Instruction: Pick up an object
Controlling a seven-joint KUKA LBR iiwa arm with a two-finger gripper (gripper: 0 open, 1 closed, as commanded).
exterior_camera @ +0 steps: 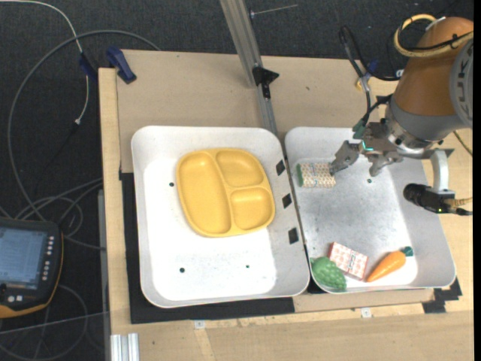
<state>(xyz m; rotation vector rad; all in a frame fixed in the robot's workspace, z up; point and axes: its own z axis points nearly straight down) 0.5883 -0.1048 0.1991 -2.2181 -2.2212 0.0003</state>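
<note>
My gripper [361, 161] hangs over the upper part of the right bin [361, 216], its two fingers spread apart with nothing between them. A small green-and-white patterned block [315, 174] lies just left of the fingers, near the bin's upper left corner. At the bin's front edge sit a green leafy toy [328, 272], a red-and-white patterned packet [348, 260] and an orange carrot [386, 265] with a green top.
The left bin [218, 277] holds a yellow divided plate [225, 190]. A metal pole [248, 47] slants up from between the bins. A black camera part [428, 195] juts out beside the wrist at the right.
</note>
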